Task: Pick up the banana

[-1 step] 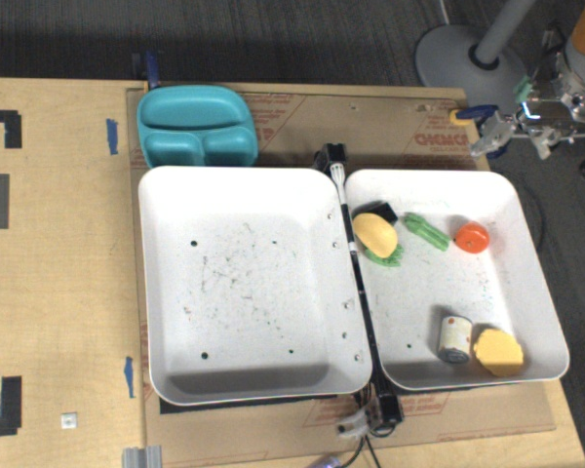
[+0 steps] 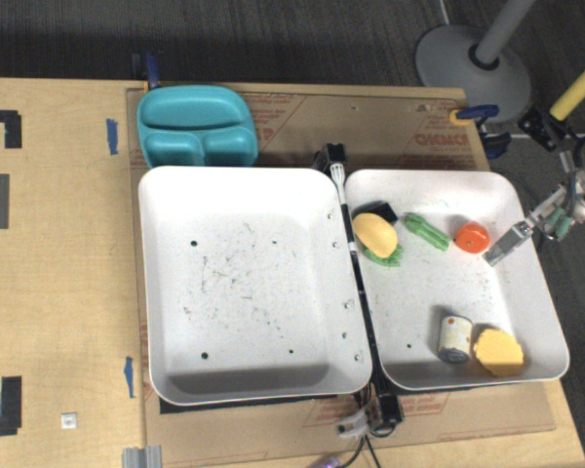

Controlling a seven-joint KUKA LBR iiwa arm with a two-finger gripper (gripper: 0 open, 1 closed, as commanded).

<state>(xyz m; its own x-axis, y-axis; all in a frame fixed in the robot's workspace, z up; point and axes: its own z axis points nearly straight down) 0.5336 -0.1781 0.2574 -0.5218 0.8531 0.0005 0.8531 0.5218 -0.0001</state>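
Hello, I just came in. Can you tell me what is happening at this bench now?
A robot arm reaches in from the right, and its claw hovers at the right edge of the right bin, beside a red-orange round object. It holds nothing that can be seen. The bin also contains a yellow rounded item, possibly the banana, a green piece, a small can and a yellow block. A teal tray sits behind the left bin.

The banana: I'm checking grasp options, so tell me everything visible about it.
The banana looks like a short, plump, smooth yellow toy, probably plastic. It lies flat in the right bin, near its upper left corner beside the divider. A black object sits against its top end and a green piece peeks from under its lower right. The gripper is well apart from it.
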